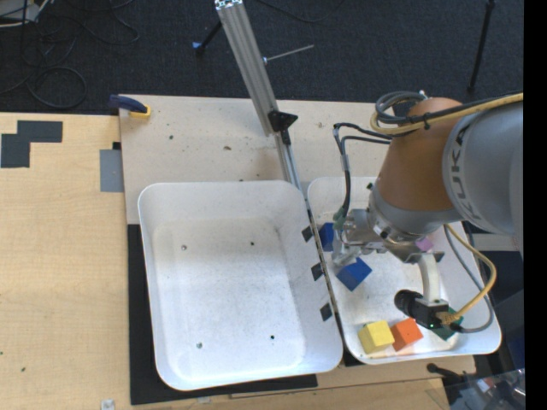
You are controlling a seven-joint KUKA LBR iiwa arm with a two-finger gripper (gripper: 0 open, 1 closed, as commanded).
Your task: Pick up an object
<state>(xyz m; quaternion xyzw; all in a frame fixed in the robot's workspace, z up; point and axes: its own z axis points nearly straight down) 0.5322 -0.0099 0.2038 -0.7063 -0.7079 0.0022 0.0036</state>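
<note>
- A yellow block (375, 336) and an orange block (408, 332) sit touching side by side at the near edge of the right bin (372, 306).
- A blue block (353, 273) lies tilted farther back in the same bin, close to the wall shared with the left bin (222, 297).
- The gripper (350, 246) hangs just above the blue block (the wrist hides the gap, so it cannot be told whether it is open, closed or touching the block).
- A second blue piece (326, 233) shows just beside the gripper, against the dividing wall.
- A small pink object (424, 244) peeks out beside the wrist, on its right.
- The arm (427, 169) reaches in over the right bin's far half.
- The left bin's floor shows scattered dark specks.
- A grey metal rail (252, 58) slants up from between the bins' far edges.
</note>
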